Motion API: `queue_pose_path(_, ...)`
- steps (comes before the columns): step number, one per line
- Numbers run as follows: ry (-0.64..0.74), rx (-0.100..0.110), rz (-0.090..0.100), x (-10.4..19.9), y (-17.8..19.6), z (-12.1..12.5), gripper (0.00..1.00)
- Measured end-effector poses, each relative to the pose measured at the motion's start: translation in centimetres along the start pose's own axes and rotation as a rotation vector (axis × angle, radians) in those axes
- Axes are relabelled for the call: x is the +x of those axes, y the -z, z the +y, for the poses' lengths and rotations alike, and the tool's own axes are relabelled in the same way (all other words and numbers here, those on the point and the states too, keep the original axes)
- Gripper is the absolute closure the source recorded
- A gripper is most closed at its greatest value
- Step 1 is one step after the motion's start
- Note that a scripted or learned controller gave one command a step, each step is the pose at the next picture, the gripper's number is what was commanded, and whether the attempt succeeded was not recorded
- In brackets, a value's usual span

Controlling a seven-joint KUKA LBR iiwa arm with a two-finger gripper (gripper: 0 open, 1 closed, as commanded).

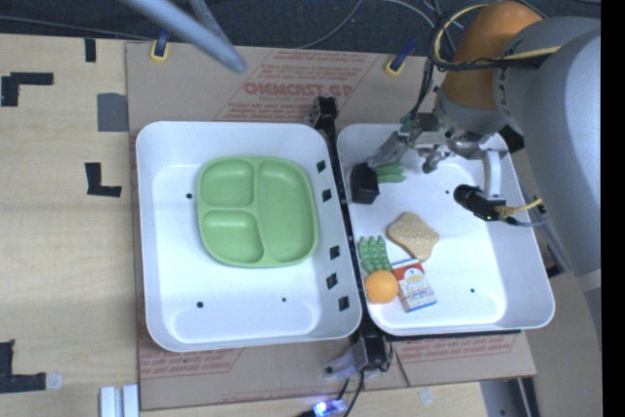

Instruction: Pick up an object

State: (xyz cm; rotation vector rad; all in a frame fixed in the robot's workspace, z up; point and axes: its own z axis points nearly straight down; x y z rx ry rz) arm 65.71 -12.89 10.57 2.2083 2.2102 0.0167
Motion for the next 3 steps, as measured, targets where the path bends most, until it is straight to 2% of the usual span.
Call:
queue_pose_path(1,0.002,0.004,0.002,0.2,0.6,-0.1,1.0)
queue_pose_path(2,0.001,0.017,0.004,-0.2,6.7,0.7,1.0)
queue_pose_path(3,0.0,0.017,0.004,-0.3,11.1,0.3,1.0)
